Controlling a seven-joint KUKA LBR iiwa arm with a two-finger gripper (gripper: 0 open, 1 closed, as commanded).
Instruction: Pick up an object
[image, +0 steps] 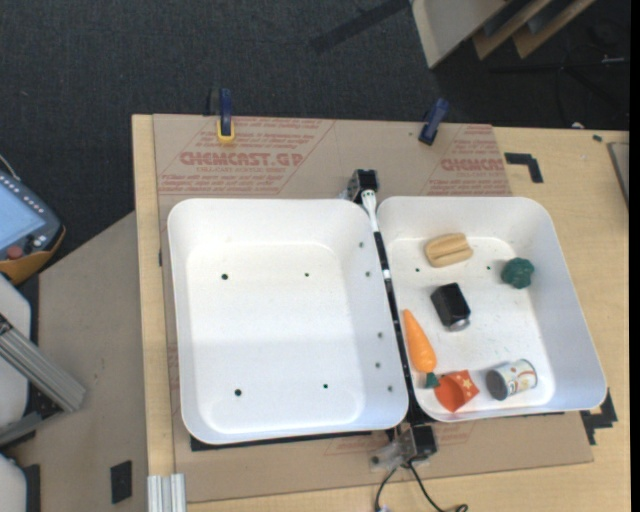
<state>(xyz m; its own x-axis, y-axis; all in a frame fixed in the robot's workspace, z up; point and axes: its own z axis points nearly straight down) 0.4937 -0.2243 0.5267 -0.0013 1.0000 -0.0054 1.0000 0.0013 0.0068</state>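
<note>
Nothing lifted yet. Lying loose in the right shallow white plastic bin (560, 300): tan bread-shaped roll (447, 249), small black block (451, 305), orange plastic carrot (419, 342), green lump (518, 271), red carton (456, 390), small tin (512, 379). Whole pick still ahead. State of fingers: cannot tell.

A robotics lab bench — two white bins (270, 420) sit on a board (330, 150) held by clamps (224, 112). Cables (400, 480) trail off its front edge — a test rig.
</note>
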